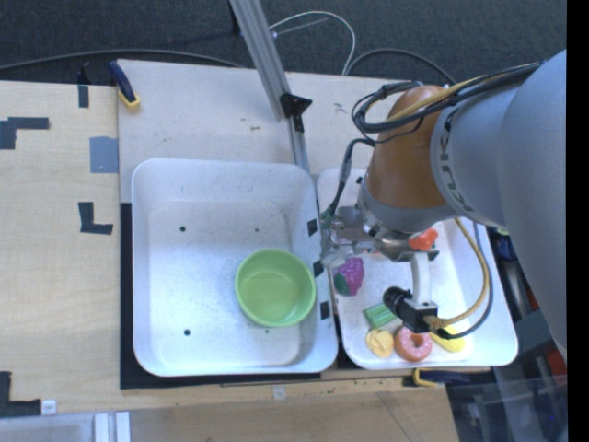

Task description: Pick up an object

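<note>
My gripper [346, 243] hangs low over the left part of the right bin [497, 343], under the orange wrist band [405, 168]. Just below it in the view lies a purple grape-like toy [352, 270] with a dark green piece [342, 284] at its side. I cannot tell whether the gripper touches it. Nearer the bin's front lie a light green block [378, 316], a yellow piece [379, 343], a pink doughnut [413, 343] and a yellow banana-like piece [448, 342]. An orange toy [423, 239] peeks out beside the arm.
The left bin [166, 247] holds a green bowl [274, 287] near its right wall. A black connector [405, 306] and yellow cable [474, 302] hang over the right bin. A metal pole [262, 44] slants in from the top. The arm hides the right bin's back half.
</note>
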